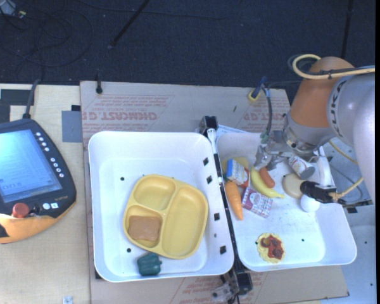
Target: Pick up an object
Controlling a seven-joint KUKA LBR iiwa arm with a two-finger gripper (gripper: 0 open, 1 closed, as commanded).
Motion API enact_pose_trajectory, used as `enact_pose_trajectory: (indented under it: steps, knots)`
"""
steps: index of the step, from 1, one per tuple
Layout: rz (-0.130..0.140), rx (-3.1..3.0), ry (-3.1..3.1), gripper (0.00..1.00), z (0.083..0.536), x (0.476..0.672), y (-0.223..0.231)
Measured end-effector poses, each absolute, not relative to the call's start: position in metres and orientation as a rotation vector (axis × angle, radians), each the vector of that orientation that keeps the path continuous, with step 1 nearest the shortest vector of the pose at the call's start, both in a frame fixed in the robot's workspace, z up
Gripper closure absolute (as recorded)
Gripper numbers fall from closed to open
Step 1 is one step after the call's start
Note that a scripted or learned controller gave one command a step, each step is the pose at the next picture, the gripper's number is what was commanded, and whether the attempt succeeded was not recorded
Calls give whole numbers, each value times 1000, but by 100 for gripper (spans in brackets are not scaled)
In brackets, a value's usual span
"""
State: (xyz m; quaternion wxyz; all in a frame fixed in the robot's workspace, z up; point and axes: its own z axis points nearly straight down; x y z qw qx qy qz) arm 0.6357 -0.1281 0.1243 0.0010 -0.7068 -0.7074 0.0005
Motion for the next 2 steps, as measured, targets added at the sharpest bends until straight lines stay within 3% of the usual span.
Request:
enact_pose_trajectory:
  steps: [1, 2]
  knots:
    - [1, -2218, -2222, 100, 188, 613, -44]
    - [3, -2221, -2219, 100, 210, 589, -100]
